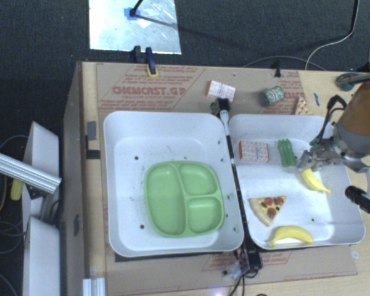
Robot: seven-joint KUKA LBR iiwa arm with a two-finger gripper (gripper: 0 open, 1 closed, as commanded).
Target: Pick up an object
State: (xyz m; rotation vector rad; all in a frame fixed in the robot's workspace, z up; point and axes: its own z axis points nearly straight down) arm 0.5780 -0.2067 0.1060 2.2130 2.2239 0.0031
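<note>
The right bin [351, 227] holds several toy foods. A small yellow banana [315, 181] lies near its right wall, and my gripper [310, 161] hangs right over the banana's upper end, touching or almost touching it. A pizza slice [268, 206] lies in the middle of the bin. A second yellow banana [291, 234] rests by the front wall. A green bean-like piece [287, 152] and a pink and white box [254, 151] sit toward the back.
The left bin [120, 165] carries a green divided plate [184, 197]. On the cardboard behind the bins lie a white packet [221, 90], a small green can [273, 95] and a cracker [301, 105]. My arm comes in over the right bin's right wall.
</note>
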